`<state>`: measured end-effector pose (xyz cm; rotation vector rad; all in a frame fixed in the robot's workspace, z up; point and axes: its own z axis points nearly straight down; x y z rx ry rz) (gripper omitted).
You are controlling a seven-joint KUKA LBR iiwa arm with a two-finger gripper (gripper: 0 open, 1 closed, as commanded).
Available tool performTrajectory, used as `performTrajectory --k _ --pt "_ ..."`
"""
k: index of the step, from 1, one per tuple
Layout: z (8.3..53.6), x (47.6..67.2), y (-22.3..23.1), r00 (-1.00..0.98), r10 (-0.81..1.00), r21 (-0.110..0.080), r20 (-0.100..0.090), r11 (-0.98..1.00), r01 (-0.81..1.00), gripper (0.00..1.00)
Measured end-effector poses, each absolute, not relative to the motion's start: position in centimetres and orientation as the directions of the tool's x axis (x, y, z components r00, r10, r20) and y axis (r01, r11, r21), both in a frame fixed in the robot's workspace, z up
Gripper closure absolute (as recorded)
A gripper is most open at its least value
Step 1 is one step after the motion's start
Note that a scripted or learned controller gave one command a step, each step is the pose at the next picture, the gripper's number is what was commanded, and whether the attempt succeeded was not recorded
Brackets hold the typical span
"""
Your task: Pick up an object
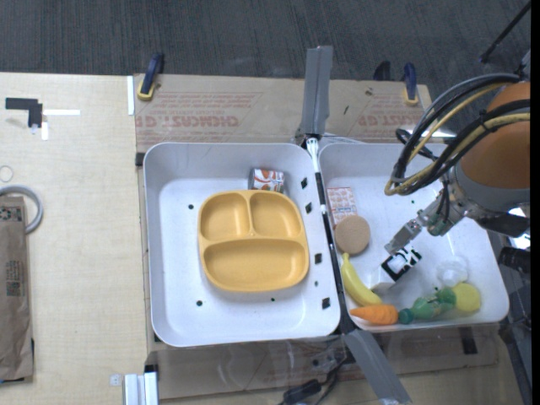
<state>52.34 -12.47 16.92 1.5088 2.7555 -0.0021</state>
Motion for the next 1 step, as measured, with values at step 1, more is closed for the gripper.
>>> performTrajectory --k 1 --pt "20.23 54.59 -10.62 -0.207 0.978 -0.001 -0.002 0.207 0.978 0.00"
